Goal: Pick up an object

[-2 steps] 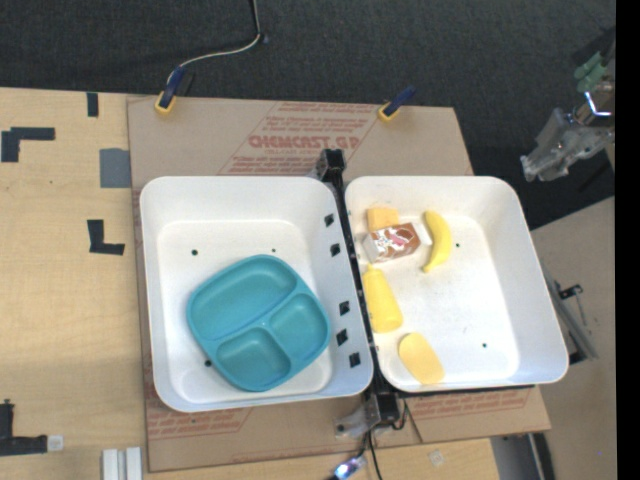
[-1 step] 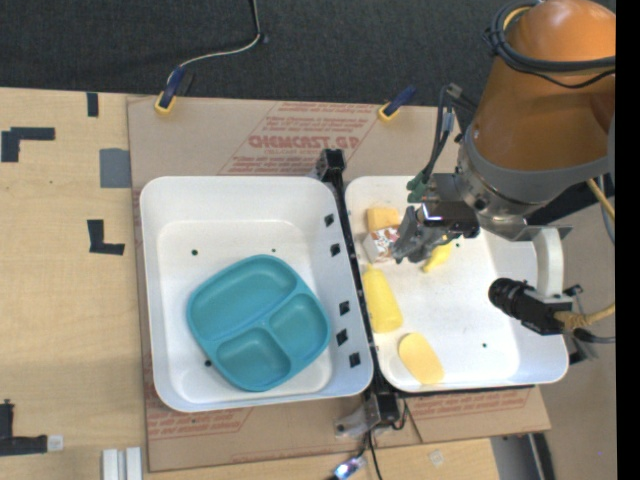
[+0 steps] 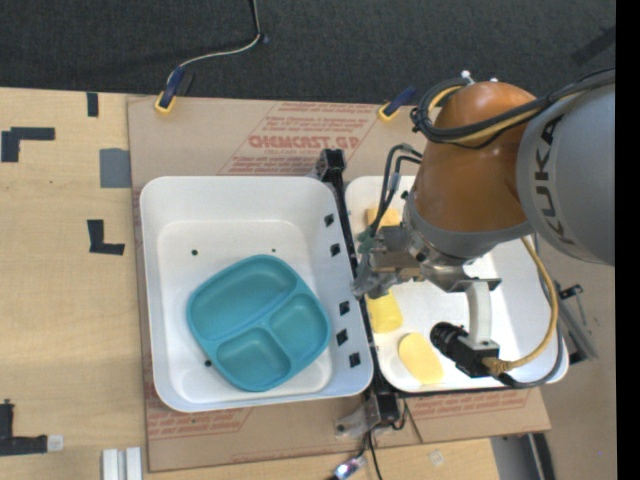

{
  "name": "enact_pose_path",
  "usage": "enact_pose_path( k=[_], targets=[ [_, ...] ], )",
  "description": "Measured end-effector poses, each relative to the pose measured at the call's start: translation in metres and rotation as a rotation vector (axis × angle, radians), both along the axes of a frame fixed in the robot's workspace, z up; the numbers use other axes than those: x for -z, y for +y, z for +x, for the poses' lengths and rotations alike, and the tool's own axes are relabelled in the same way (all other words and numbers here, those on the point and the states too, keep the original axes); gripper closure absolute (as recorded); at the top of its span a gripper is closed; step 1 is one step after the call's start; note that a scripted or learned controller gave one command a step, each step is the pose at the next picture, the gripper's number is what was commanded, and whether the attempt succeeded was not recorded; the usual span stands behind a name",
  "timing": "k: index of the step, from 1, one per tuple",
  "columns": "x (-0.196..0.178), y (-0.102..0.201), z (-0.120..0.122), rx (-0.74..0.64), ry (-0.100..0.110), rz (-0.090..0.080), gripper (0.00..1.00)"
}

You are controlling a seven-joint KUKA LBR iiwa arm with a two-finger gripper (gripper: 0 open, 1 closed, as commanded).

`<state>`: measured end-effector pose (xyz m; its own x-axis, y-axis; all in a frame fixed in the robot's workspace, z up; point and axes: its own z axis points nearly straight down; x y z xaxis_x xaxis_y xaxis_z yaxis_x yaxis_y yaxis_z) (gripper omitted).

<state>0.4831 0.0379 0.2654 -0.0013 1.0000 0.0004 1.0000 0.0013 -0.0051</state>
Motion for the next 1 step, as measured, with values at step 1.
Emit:
enact_pose_path(
  k=[1],
  targets=[
    [0.0561,0.0835,0.003,-0.005,0.001,0.0,1.0]
  ],
)
